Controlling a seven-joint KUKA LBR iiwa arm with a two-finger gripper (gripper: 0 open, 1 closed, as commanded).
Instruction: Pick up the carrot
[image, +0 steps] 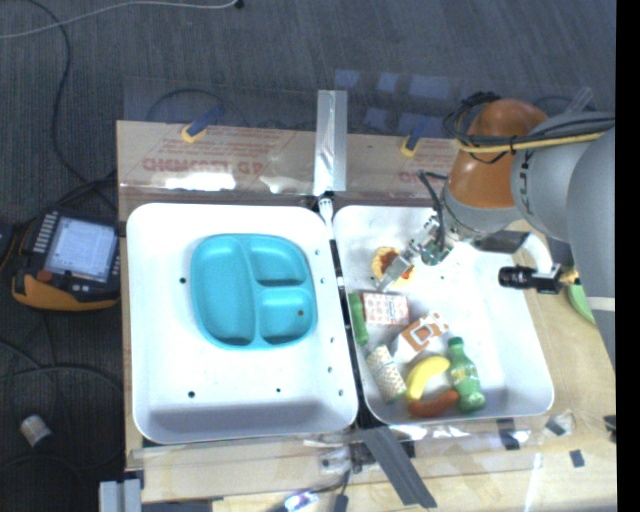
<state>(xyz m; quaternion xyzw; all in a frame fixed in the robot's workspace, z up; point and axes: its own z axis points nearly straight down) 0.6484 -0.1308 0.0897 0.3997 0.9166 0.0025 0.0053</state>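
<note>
An orange-red elongated piece (436, 403), likely the carrot, lies near the front wall of the right bin (520, 330), between a yellow banana (424, 375) and a green bottle (465, 376). My gripper (406, 263) hangs low over the back-left part of that bin, beside a small yellow and red toy (383, 262). It is well behind the carrot, with a pile of other items between them. Nothing shows as held.
The right bin also holds a pale patterned box (385, 308), an orange and white box (424, 331), a small can (384, 370) and a green item (357, 316) by the left wall. A teal divided plate (232, 295) sits in the left bin (170, 390).
</note>
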